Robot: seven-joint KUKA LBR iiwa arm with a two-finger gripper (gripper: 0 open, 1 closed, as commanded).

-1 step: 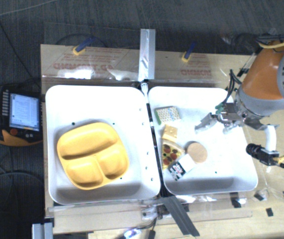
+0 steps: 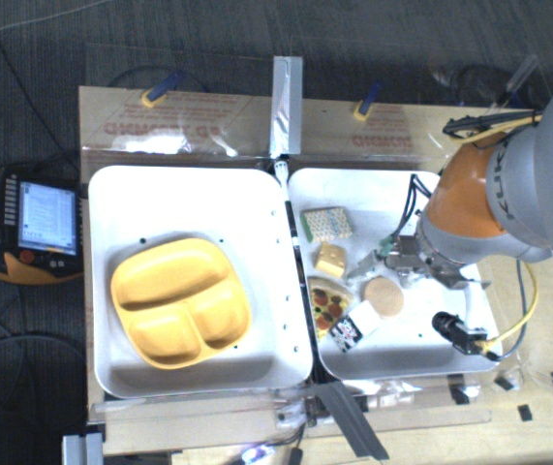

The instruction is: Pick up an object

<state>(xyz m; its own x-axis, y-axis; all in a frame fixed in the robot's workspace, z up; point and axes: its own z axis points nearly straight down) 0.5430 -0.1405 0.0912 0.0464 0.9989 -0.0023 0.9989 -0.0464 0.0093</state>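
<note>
We see a bench with a brown board top, viewed from above, standing on dark carpet. Two shallow white bins sit directly on it, side by side and touching along their inner walls. The left bin fills the left half of the bench; the right bin fills the right half. Behind the bins, a clear plastic sheet lies flat on the board, held at the far edge by two clips.
</note>
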